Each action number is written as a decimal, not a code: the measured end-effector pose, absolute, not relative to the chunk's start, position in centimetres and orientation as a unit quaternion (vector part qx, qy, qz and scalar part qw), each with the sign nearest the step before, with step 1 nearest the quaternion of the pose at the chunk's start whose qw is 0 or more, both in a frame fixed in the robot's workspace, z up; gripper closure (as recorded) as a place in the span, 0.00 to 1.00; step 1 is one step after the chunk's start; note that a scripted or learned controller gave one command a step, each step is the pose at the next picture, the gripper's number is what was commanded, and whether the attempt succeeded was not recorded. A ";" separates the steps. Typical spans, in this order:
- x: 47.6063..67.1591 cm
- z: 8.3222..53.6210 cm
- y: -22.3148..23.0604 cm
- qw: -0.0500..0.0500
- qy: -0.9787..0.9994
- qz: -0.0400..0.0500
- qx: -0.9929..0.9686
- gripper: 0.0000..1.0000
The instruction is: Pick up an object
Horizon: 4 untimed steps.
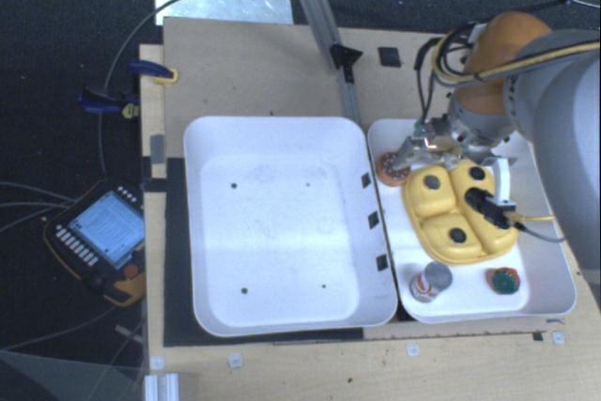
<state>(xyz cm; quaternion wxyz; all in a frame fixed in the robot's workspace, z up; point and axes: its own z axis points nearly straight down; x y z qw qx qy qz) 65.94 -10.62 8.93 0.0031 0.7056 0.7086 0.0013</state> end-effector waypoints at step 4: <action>66.4 23.3 -11.3 0.001 0.709 0.001 0.705 1.00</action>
